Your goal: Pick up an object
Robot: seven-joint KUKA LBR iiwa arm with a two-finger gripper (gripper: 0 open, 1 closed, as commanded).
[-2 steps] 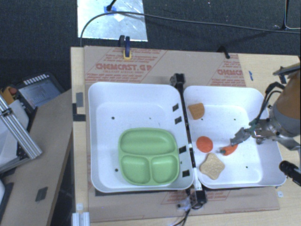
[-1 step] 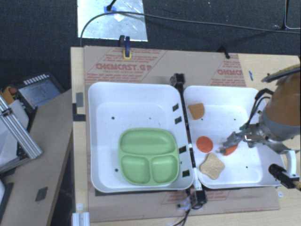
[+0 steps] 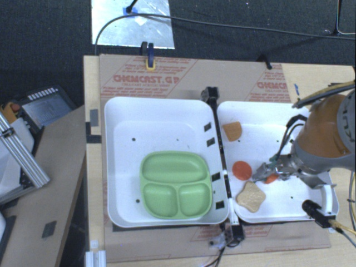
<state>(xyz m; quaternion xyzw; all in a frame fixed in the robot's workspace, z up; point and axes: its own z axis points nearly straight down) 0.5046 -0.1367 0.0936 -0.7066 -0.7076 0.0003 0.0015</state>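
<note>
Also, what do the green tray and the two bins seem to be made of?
Green tray: probably moulded plastic, matt to slightly glossy; even pale green colour, rounded rims, three pressed compartments. Left bin and right bin: likely thin plastic too, smooth and white, with soft sheen and rounded corners; metal cannot be excluded.

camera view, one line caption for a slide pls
Gripper low in the right bin beside a red disc; green tray in the left bin.

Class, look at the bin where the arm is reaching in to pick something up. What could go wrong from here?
1. The gripper sits low beside the red disc and may push it away rather than grasp it.
2. The bread slice lies close by and could get knocked.
3. The disc looks flat, so it may slip out.
</note>
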